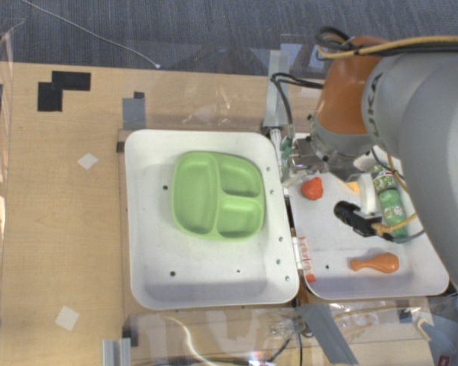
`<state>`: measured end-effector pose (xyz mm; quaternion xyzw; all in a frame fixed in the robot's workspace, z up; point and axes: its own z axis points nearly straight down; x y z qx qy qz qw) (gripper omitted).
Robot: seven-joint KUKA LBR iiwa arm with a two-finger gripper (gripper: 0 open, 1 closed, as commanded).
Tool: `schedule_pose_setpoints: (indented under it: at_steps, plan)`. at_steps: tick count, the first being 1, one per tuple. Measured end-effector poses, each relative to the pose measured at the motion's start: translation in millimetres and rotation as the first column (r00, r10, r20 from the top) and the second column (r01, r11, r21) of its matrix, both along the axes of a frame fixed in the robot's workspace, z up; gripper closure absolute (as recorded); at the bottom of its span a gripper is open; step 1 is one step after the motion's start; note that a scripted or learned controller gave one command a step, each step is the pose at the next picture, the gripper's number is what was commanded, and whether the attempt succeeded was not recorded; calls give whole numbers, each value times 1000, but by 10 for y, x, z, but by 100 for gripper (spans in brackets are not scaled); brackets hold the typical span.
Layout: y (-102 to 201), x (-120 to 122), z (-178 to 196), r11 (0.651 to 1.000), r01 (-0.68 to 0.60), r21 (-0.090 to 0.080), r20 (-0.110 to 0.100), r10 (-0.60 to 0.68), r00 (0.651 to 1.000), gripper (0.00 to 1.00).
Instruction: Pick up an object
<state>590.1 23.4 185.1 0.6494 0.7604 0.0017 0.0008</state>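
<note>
My gripper (300, 161) hangs low over the far left corner of the right bin (328, 277), under the orange wrist band. A small red, rounded object (312, 188) lies just in front of the gripper, close to it. An orange drumstick-shaped object (375, 263) lies near the bin's front right. A green and white bottle (388, 201) lies along the bin's right side, partly under the arm. A small yellow piece (353, 187) shows beside the red object.
The left bin (149, 273) holds a green divided plate (217, 195) in its middle. The two bins' rims meet in a narrow ridge right by the gripper. The grey arm covers the right bin's far right part.
</note>
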Motion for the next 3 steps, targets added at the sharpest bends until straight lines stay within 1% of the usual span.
schedule_pose_setpoints:
  at_steps: [1,2,3]
  plan:
    - [510,-278,-10,917,399,0,-4,-399,917,100]
    - [1034,-255,-902,637,771,13,3,-771,637,100]
    - [1723,-509,-892,366,930,25,3,-931,366,100]
